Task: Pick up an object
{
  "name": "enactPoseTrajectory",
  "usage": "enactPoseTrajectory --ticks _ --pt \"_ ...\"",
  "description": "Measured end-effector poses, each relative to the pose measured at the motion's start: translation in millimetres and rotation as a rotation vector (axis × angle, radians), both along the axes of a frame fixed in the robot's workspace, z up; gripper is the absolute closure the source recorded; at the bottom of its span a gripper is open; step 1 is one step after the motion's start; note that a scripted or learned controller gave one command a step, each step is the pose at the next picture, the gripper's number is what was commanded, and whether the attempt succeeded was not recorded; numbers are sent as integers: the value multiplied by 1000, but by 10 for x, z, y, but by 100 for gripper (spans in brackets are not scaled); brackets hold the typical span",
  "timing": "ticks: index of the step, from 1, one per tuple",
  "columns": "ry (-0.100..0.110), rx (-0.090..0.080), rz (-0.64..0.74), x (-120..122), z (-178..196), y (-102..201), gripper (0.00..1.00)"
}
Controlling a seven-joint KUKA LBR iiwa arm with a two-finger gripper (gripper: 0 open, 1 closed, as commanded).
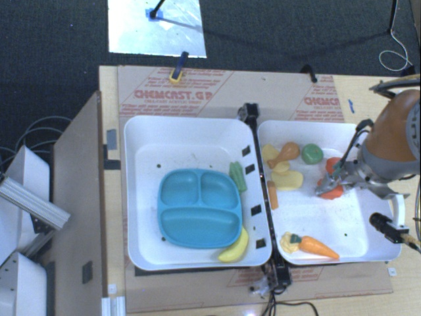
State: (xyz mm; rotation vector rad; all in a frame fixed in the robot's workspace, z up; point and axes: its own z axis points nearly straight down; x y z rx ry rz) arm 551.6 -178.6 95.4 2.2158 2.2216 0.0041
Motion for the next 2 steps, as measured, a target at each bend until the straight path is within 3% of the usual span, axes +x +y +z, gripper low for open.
enactPoseTrajectory --ticks 1,2 --pt "-4 1 6 108 725 456 100" --pt "-2 1 8 409 1036 1147 100"
